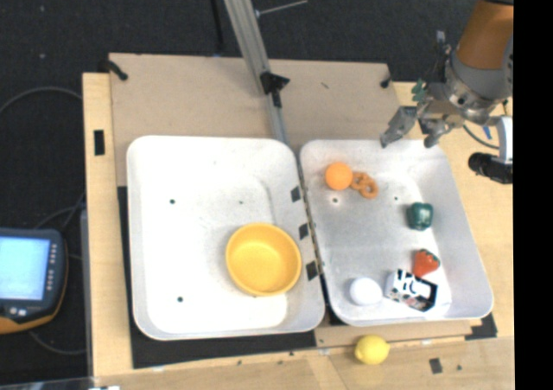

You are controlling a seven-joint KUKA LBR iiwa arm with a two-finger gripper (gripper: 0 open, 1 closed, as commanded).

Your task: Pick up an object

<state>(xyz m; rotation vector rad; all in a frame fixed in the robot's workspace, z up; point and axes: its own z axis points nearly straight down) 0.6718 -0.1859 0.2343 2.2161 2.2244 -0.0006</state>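
**Claw poised over the far edge of the right bin, objects lying nearer the table's front**

The table (pixel 190 94) carries two white bins side by side. The left bin (pixel 173 181) holds only a yellow bowl (pixel 263 258), which sits toward its front right corner, close to the seam between the bins. The right bin (pixel 458 233) holds the small things that the task could take.

The arm (pixel 484 34) reaches in at the table's far right corner, and its claw (pixel 413 131) hangs just above the far rim of the right bin with its two fingers spread apart and nothing between them.

From the claw, every candidate lies toward the table's front. The closest are the orange ball (pixel 339 176) and the small orange ring-shaped piece (pixel 365 185) touching it, both near the bin's far left corner, so front and leftward of the claw. The dark green object (pixel 420 216) lies almost straight in front of the claw, by the bin's right side. Farther off, at the front right corner, a red piece (pixel 425 262), a black-and-white object (pixel 413 289) and a white ball (pixel 365 290) crowd together (a tight cluster, likely harder to grasp cleanly). A yellow lemon-like object (pixel 371 349) rests on the table's front edge, outside both bins.

The ball and the green object have no clear long axis, so I judge finger alignment matters little for them.

The black-and-white object bears markings, but they are too small to read.
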